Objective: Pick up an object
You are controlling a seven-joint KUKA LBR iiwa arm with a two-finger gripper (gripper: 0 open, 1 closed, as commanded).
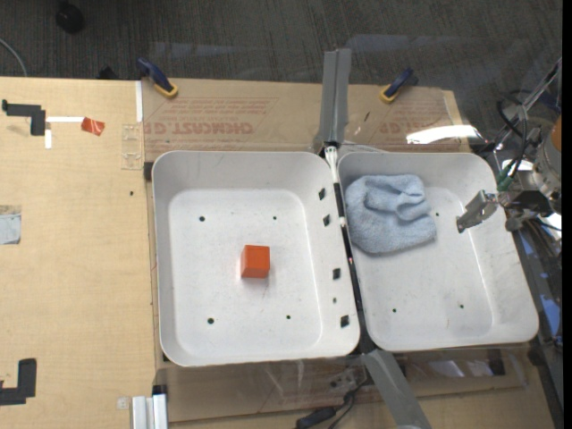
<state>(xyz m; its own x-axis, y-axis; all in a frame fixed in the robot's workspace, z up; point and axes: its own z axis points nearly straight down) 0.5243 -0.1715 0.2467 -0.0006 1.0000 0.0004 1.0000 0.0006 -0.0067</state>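
Partly cropped claw (474,211) at right edge, fingers indistinct, beside grey cloth (390,213)

Pincer (474,213) at right, nothing gripped.

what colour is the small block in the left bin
Orange-red: the small cube-shaped block, seen clearly in the camera view.

You are looking at a lab: two white bins (170,239) sitting on a clamped (157,76) cardboard-topped desk (63,239), cables trailing across grey carpet (223,16).
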